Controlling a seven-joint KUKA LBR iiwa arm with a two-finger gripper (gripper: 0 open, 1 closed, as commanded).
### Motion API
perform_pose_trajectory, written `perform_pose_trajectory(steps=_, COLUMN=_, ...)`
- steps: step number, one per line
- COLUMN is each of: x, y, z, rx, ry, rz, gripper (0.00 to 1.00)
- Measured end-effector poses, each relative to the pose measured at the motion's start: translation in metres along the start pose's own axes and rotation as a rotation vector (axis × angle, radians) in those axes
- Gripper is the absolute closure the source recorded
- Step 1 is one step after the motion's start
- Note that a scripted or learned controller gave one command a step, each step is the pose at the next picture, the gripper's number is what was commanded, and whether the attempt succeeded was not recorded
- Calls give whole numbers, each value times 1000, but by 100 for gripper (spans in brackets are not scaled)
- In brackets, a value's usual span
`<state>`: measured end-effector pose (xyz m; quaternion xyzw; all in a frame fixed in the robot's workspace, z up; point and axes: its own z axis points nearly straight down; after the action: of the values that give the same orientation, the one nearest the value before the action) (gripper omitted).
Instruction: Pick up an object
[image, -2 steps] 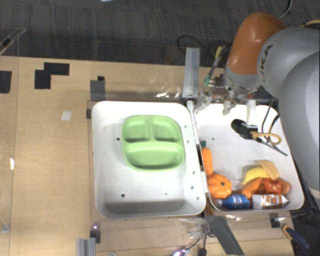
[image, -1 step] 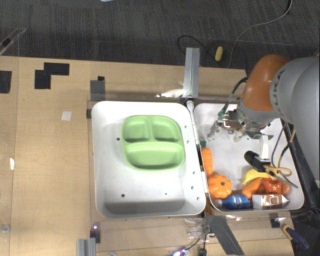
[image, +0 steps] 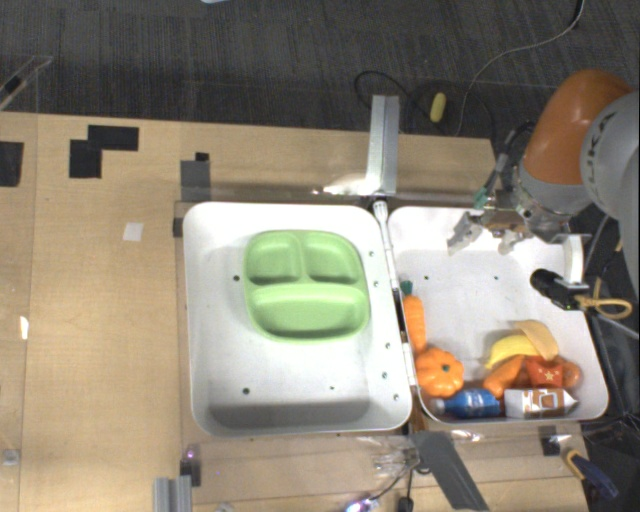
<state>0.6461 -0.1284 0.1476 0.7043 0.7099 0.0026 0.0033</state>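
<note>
The fingers (image: 485, 232) hang over the far part of the right bin (image: 460, 300), near its far edge. The two of them are spread apart, one at about (image: 462, 232) and the other toward the right, and nothing sits between them; the white floor of the bin shows in the gap. Above them the wrist runs back to the orange band (image: 565, 125) and the grey arm (image: 615, 160), which comes in from the right.

All the loose objects lie at the near end of the right bin, well apart from the fingers. A carrot (image: 414, 322) lies along the bin's left wall. Just nearer than it, a small orange pumpkin (image: 439, 371) sits close to the near left corner. A blue item (image: 470, 403) (a can or bottle, hard to tell which) rests against the near edge, and beside it a white carton with a brown label (image: 540, 402) lies on its side. A banana (image: 520, 346) lies above those, with a red tomato-like piece (image: 548, 372) and another orange piece (image: 502, 375) crowded against it toward the near right corner.

The left bin (image: 215, 330) holds a green divided tray (image: 305, 283), set flat toward its far middle. Both bins rest on the wooden tabletop (image: 90, 320).
</note>
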Motion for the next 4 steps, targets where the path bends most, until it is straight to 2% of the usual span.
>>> perform_pose_trajectory(steps=1, x=37, y=-8, z=59, rx=-2, ry=1, rz=-23, gripper=0)
perform_pose_trajectory(steps=2, x=-7, y=22, z=16, rx=-1, ry=0, rz=-89, gripper=0)
perform_pose_trajectory(steps=3, x=42, y=25, z=59, rx=0, ry=0, rz=-192, gripper=0)
perform_pose_trajectory(steps=4, x=8, y=25, z=-6, rx=-1, ry=-1, rz=-380, gripper=0)
